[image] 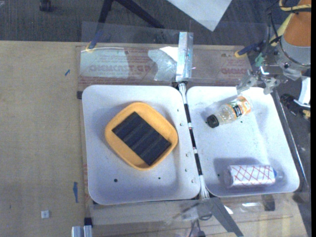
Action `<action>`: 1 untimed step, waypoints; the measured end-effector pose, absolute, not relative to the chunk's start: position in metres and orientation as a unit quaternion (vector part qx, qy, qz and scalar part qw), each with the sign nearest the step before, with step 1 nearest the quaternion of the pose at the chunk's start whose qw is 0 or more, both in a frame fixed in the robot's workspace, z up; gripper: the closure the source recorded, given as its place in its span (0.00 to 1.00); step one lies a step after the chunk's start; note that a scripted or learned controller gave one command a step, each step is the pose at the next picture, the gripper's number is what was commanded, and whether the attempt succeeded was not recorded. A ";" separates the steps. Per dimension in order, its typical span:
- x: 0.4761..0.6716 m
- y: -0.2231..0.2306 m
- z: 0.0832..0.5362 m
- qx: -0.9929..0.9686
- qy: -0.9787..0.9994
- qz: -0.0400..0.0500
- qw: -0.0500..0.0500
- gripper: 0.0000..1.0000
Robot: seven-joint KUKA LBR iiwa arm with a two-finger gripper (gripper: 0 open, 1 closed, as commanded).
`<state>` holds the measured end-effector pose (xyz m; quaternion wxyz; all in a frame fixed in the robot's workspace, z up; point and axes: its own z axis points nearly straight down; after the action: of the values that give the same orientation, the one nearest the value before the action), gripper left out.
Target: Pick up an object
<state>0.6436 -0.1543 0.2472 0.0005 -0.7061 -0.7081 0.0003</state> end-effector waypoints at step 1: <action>0.668 -0.166 0.102 -0.611 -0.792 0.000 0.000 0.00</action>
<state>0.6675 -0.1661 0.1017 -0.0004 -0.6108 -0.7918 -0.0003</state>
